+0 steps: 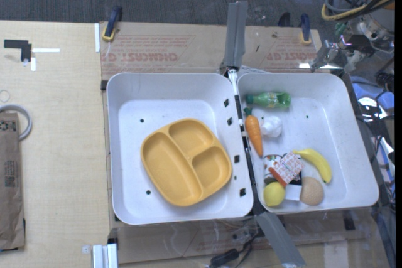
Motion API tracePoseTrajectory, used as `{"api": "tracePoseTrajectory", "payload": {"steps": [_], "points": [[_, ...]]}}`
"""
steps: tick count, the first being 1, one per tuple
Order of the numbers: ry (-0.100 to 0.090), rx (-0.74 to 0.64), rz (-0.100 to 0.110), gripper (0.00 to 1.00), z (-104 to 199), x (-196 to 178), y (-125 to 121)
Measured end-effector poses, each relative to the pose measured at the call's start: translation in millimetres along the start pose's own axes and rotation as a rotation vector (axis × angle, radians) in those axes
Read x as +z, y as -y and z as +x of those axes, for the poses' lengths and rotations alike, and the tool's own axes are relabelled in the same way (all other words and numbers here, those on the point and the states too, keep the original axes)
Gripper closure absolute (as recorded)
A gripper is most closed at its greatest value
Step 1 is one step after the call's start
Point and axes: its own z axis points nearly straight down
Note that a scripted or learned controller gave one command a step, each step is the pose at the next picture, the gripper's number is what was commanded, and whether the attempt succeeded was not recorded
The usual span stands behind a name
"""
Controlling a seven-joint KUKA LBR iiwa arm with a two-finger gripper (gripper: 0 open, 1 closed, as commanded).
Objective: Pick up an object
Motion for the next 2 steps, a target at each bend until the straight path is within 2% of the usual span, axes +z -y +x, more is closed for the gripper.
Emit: {"api": "tracePoseTrajectory", "payload": {"steps": [1,2], "points": [[0.000,-0.316,0.000,0.00,27.6,8.0,109.8],[0.006,-0.416,-0.012,0.00,3.5,147.4,148.7]]}}
